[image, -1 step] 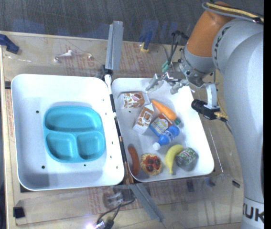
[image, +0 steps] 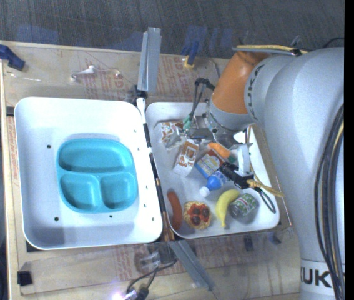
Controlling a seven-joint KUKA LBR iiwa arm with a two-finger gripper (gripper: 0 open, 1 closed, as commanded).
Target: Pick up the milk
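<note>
Camera view: arm hides right bin's far corner.

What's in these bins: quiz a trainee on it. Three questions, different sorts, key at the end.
1. True or false: the banana lies in the left bin.
2. How many compartments has the blue tray?
3. Which bin does the arm reach over? A: left bin. B: right bin.

Key: 1 false, it lies in the right bin; 2 three; 3 B.
</note>
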